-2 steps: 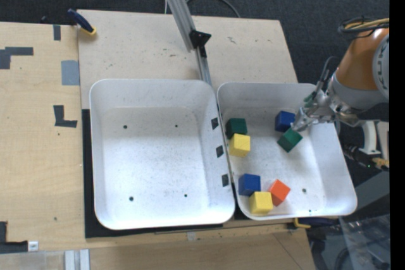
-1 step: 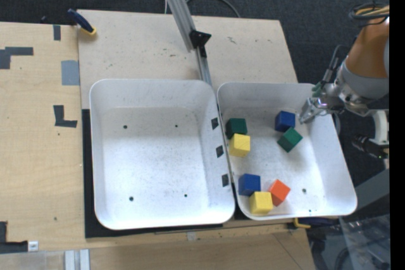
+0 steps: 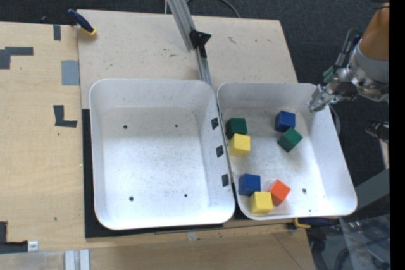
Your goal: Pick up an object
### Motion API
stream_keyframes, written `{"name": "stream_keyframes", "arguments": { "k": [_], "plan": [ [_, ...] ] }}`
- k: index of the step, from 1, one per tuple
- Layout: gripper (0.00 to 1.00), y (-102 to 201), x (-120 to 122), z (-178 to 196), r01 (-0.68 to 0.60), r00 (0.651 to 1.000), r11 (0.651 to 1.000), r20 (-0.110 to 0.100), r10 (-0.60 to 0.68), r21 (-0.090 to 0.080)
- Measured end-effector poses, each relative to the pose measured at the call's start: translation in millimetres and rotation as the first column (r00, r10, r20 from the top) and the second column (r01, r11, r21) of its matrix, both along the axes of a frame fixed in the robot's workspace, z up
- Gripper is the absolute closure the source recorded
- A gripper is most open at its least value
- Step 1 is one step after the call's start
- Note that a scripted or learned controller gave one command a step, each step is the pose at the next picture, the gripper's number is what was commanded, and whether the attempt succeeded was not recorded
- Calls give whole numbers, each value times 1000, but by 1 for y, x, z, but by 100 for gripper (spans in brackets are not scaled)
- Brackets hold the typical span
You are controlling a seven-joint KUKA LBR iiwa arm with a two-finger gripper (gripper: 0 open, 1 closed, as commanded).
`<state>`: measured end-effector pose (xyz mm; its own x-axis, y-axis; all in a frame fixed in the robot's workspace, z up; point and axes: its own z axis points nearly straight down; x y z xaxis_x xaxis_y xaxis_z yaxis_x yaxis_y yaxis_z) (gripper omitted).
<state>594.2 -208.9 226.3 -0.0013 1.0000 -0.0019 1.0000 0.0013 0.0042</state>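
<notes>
— Nearest the lens: yellow cube (image 3: 261, 202), orange cube (image 3: 279, 190) touching its right side, blue cube (image 3: 249, 183) just behind, all at the near end of the right bin (image 3: 329, 155).

— And the gripper (image 3: 318, 102)?

— Hanging over the far right rim of that bin, tip pointing down-left. Nothing seen between its fingers; how wide they stand, impossible to tell at this size.

— Closest target?

— Probably the second blue cube (image 3: 285, 121), with a green cube (image 3: 290, 139) just beside it toward the near side.

— How best to go about it?

— Come straight down over the blue one, jaws set across two free faces, clear of the green neighbour and the bin wall.

— Heading, long axis?

— None to speak of: cube, roughly equal sides. Sits fairly square to the bin; the green one turned diagonally.
</notes>
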Motion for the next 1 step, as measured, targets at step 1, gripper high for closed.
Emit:
{"name": "stream_keyframes", "arguments": {
  "k": [1],
  "plan": [
    [100,0,1,54,0,1000,1000,1,0,0]
  ]
}}
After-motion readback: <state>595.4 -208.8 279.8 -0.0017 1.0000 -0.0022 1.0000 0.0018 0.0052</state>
